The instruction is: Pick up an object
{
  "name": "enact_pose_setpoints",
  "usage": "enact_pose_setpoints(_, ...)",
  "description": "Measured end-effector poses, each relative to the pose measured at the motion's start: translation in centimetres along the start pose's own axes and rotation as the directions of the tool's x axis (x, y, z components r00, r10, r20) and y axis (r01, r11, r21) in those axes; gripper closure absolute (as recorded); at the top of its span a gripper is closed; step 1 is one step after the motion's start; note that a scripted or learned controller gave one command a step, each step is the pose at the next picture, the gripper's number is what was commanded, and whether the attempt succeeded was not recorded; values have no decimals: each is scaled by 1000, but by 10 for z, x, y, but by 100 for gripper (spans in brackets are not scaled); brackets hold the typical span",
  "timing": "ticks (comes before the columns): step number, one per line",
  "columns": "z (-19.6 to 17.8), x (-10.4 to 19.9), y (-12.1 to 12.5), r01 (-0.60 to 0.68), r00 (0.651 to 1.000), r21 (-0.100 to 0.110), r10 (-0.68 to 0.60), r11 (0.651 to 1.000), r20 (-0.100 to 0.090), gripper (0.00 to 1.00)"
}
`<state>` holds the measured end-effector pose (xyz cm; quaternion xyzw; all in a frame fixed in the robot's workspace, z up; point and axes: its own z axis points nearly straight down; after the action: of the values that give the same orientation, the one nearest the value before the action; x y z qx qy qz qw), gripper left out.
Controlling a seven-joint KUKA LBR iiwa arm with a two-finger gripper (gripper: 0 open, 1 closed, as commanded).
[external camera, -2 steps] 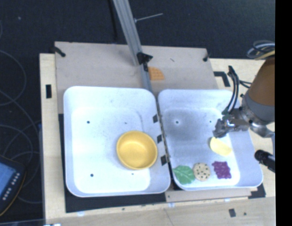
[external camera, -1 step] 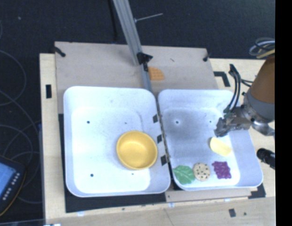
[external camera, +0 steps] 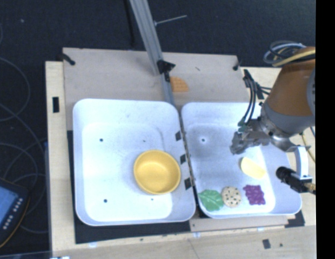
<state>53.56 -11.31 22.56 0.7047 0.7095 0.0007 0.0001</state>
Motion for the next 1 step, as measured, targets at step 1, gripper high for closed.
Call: enact_pose_setpoints(1, 6, 47, 15, 0, 1000, -1, 0, 1000, 0, 100)
